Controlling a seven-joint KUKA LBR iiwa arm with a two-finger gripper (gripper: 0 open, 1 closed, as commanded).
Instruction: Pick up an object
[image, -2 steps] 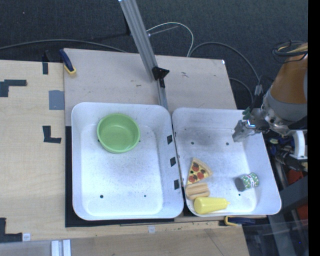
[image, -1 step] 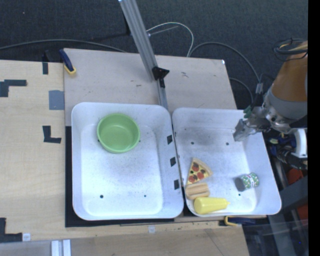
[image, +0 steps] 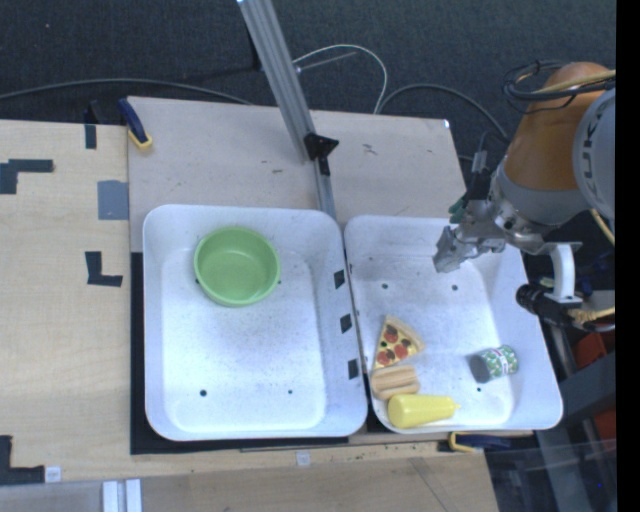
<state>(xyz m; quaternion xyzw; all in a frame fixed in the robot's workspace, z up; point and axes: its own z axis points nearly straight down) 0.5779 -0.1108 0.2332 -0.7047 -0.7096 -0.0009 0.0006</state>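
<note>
The toy pizza slice (image: 398, 343) lies flat on the floor of the right bin (image: 440, 315). It is nearer the front of the bench than the gripper (image: 455, 250) and a little to its left in the picture. The two are apart, with bare white floor between them.

The gripper hangs over the back part of the same bin. It is on the end of the grey arm (image: 530, 200), which comes in from the right. The arm's orange band (image: 560, 95) sits higher up, behind the gripper. The gripper is small and blurry, so I cannot tell if it is spread wide or squeezed together.

Just past the pizza slice, going away from the gripper, is a little hot dog (image: 395, 382). It touches the bottom of the slice or is right beside it. A yellow toy (image: 421, 409) lies just past the hot dog, against the front wall of the bin. It is the thing in this bin farthest from the gripper.

A small green and grey can (image: 495, 362) lies on its side. It is toward the front from the gripper and a bit to the right, well apart from the pizza slice.

Far to the gripper's left, in the left bin (image: 250, 370), a green bowl (image: 237, 264) stands the right way up. A grey metal pole (image: 285, 70) slants over the bench behind the bins, to the gripper's left.
</note>
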